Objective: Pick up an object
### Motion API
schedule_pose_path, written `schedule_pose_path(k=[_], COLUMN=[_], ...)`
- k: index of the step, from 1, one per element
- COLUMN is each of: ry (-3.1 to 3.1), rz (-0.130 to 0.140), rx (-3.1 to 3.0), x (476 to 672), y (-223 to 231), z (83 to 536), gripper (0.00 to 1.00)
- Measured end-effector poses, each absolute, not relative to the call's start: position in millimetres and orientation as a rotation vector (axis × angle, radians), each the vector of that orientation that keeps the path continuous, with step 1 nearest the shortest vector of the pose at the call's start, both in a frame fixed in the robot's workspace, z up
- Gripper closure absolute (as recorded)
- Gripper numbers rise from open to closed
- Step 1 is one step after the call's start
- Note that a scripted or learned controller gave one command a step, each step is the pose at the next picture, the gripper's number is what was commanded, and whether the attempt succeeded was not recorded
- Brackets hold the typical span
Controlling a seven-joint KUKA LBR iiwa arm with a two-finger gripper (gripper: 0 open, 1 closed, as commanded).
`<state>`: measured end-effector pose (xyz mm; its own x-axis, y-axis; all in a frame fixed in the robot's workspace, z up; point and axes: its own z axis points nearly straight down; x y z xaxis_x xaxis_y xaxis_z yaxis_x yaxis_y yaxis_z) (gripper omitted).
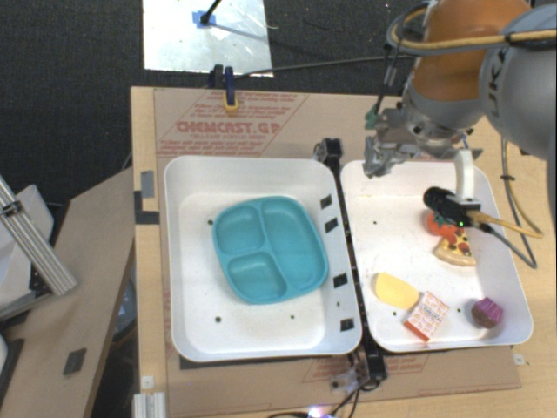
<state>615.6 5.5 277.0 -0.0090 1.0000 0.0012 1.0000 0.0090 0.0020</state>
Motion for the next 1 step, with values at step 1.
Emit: schedule_pose_path(k=[1], ry=[2.232], rz=[0.002], rx=[2.212], x=[622.1], y=[53.8], z=[256.5], gripper=[1.0])
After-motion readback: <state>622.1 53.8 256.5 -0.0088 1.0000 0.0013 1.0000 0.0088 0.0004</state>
